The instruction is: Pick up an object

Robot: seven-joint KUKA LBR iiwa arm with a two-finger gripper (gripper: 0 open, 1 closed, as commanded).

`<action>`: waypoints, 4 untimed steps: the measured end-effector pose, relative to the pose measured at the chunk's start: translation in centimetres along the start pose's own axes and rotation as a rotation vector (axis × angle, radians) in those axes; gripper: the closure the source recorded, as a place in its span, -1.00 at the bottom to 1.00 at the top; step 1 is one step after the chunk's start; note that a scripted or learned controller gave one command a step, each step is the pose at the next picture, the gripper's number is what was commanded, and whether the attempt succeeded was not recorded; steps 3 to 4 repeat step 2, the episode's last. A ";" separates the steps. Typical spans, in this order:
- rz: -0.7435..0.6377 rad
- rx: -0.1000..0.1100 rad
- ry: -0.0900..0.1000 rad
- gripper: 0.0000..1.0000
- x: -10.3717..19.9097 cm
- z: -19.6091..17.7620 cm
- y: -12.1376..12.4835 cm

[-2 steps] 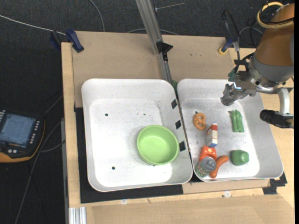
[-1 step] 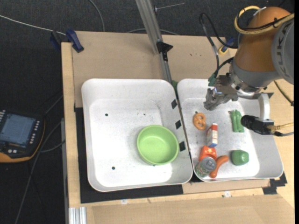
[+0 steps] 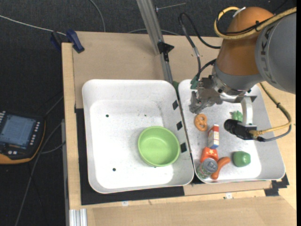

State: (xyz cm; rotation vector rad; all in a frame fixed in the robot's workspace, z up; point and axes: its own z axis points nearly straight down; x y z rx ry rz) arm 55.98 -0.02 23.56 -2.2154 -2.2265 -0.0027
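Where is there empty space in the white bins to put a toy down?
The left bin has the most bare floor: everything left of and behind the green bowl. The right bin is crowded: pretzel, small carton, can and green block cluster there, with the gripper above. Only its far right strip looks bare.

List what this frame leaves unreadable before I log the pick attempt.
- End effector: finger state hidden by the wrist, camera view.
- Right bin: top part covered by the arm.
- Small jar among the orange items: too small to identify.
- Pretzel-like piece: contact with the end effector unclear.
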 end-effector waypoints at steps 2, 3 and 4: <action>0.001 0.001 -0.001 1.00 8.3 0.9 -3.6; 0.001 0.001 -0.001 1.00 8.3 0.9 -3.6; 0.001 0.001 -0.001 1.00 8.3 0.9 -3.6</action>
